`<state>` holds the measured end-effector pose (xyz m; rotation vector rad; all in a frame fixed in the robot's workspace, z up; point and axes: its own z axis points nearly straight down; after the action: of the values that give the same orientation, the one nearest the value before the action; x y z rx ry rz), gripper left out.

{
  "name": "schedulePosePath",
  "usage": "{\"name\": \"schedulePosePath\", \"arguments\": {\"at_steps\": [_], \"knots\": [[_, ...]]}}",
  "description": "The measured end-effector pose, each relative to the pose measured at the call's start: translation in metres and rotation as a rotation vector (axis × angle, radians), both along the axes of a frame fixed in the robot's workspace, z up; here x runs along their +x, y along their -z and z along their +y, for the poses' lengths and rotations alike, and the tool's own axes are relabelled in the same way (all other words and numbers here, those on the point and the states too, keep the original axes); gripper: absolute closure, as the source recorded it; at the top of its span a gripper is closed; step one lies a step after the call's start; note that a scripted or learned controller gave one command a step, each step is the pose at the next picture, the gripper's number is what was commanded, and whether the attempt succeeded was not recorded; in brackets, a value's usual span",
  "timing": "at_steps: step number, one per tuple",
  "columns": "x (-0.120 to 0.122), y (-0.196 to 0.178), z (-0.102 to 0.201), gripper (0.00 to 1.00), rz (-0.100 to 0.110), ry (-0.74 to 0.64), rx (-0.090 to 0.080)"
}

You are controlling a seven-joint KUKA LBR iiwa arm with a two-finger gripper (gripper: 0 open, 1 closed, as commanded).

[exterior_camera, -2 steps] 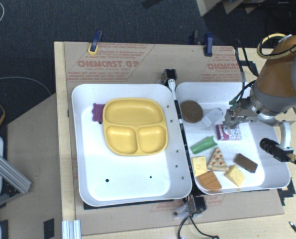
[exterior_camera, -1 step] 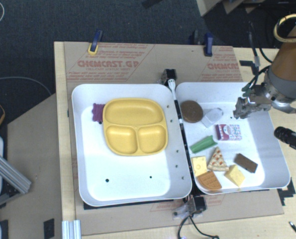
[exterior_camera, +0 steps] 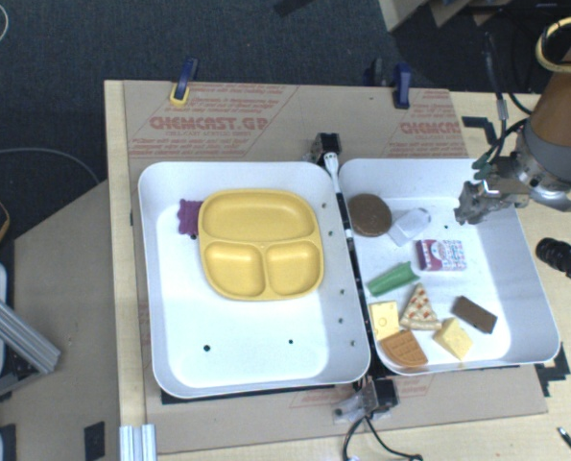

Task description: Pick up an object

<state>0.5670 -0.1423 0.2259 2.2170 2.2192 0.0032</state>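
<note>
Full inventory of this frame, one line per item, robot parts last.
left bin: 1, white, bench left
right bin: 1, white, bench right
divided plate: 1, yellow, left bin, upper half
purple item: 1, partly hidden by the plate's left edge
round cookie: 1, brown, right bin top left
clear cup: 1, beside the cookie
carton: 1, maroon and white, right bin centre
green vegetable: 1, below the carton
pizza slice: 1, right bin lower middle
chocolate bar: 1, brown, lower right
cheese wedge: 1, yellow, near front edge
clamps: 2, blue, bench back edge
arm: 1, grey and orange, right
end effector: 1, over right bin's upper right
</note>
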Motion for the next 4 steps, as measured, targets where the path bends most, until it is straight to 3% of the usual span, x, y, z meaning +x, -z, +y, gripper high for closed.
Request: {"name": "schedulePosePath", "arguments": {"at_steps": [4], "knots": [[0.063, 0.007, 0.199, 1.00, 0.001, -0.004, 0.003]]}}
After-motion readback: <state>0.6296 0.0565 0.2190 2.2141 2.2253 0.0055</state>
